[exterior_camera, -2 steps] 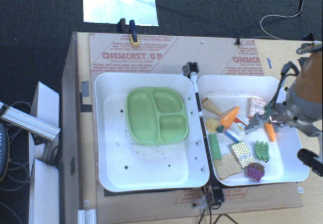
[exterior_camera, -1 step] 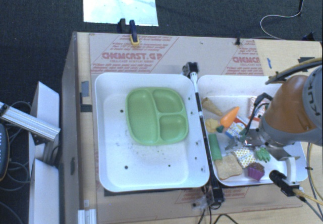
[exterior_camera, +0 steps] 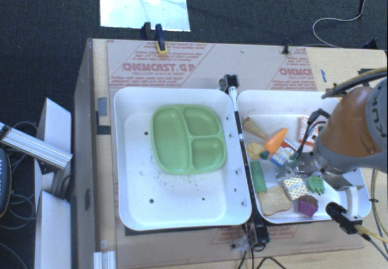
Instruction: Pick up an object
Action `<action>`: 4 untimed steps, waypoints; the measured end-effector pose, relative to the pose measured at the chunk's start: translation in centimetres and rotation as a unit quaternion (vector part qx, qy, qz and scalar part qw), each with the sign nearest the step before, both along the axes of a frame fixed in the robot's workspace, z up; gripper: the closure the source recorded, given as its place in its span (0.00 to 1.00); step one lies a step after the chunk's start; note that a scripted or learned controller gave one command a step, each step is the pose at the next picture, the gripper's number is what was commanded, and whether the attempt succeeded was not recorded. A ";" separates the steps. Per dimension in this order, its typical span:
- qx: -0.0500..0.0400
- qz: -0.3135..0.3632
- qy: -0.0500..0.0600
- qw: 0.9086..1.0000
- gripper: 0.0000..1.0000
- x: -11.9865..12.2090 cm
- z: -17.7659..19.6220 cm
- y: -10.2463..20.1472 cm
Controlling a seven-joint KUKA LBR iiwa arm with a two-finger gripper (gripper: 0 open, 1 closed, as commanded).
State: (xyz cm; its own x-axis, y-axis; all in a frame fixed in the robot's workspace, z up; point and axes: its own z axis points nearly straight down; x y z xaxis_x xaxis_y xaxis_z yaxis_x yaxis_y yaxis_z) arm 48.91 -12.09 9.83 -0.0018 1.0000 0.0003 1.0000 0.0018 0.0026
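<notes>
- Surface (exterior_camera: 182, 62): brown board printed with red lettering, carrying two shallow white bins side by side.
- Left bin (exterior_camera: 136, 201): holds one green divided plate (exterior_camera: 188, 139), three compartments, lying flat toward the bin's upper middle.
- Right bin (exterior_camera: 267, 103): holds a cluster of small play-food pieces, all near one another.
- Orange carrot (exterior_camera: 276, 139): tilted, near the bin's centre, just beside a small blue-and-white box (exterior_camera: 282, 155).
- Tan cone-shaped piece (exterior_camera: 254, 128): upper left of the bin.
- Yellow piece (exterior_camera: 254, 150): beside the bin's left wall.
- Green stick (exterior_camera: 259, 177): lies along the left wall, below the yellow piece.
- Bread slice (exterior_camera: 276, 200): flat, at the lower left of the bin.
- Yellow patterned block (exterior_camera: 295, 187): just right of the bread slice.
- Purple piece (exterior_camera: 307, 205): near the lower rim.
- Green leafy piece (exterior_camera: 315, 185): beside the patterned block.
- Arm (exterior_camera: 351, 128): grey with orange band, reaching in from the right over the right bin.
- Claw (exterior_camera: 290, 169): low over the cluster, just above the patterned block; whether it is apart or together cannot be told.
</notes>
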 end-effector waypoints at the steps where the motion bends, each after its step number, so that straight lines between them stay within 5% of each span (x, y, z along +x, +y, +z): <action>1: 0.001 0.001 -0.001 1.000 1.00 0.9 8.7 7.7; 2: 0.000 0.001 0.000 1.000 1.00 -0.2 15.0 11.3; 3: 0.000 0.002 0.000 1.000 1.00 -0.2 17.2 12.0; 4: -0.001 0.000 0.000 1.000 1.00 0.5 18.8 4.6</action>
